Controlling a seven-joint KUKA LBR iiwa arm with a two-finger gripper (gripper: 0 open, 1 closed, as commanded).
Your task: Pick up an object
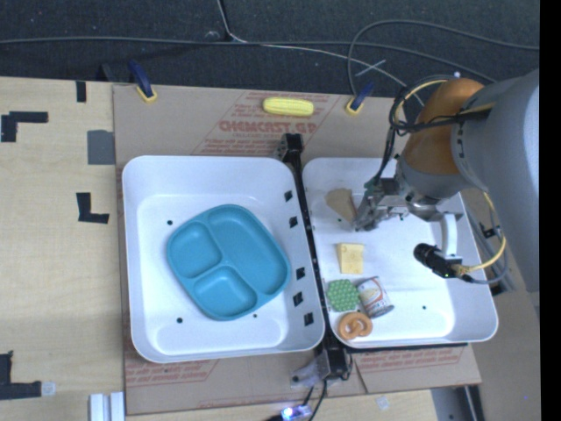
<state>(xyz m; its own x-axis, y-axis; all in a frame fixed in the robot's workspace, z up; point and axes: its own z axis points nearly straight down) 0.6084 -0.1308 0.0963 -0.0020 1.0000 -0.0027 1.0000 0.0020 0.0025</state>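
Note:
My gripper is low in the right bin, near its back left part. Just left of the fingertips lies a tan wedge-shaped piece, touching or nearly touching them. A yellow cheese-like square lies in front of the gripper. Further forward sit a green round item, a small clear packet with a label and a brown pretzel-like ring. Nothing shows between the fingers.
The left bin holds a blue divided plate. A yellow banana-like toy lies on the cardboard behind the bins. A black divider runs between the bins. Cables loop above the arm at the back right.

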